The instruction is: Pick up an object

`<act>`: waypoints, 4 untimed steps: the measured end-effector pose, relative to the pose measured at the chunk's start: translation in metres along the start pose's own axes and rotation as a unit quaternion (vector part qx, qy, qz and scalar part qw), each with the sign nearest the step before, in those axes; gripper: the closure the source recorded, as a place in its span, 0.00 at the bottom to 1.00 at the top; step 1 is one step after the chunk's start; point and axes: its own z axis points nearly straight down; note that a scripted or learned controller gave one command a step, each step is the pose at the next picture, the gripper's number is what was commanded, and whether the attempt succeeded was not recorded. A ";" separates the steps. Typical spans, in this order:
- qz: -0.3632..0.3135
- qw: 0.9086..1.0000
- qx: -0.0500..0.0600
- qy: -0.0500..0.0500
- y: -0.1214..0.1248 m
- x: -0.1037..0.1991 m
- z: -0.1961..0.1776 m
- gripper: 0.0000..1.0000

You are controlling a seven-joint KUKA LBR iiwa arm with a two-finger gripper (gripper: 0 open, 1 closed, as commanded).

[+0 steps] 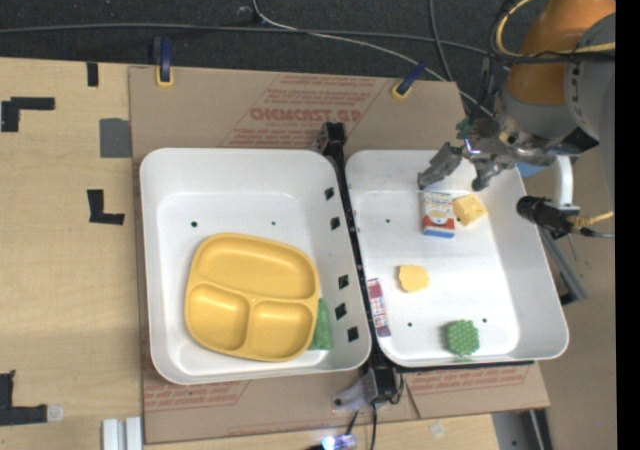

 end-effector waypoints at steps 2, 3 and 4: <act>-0.001 1.000 -0.005 -0.002 -0.004 -0.005 0.040 0.00; -0.002 1.000 -0.008 -0.003 -0.001 0.004 0.097 0.00; -0.002 1.000 -0.011 -0.005 0.002 0.001 0.105 0.00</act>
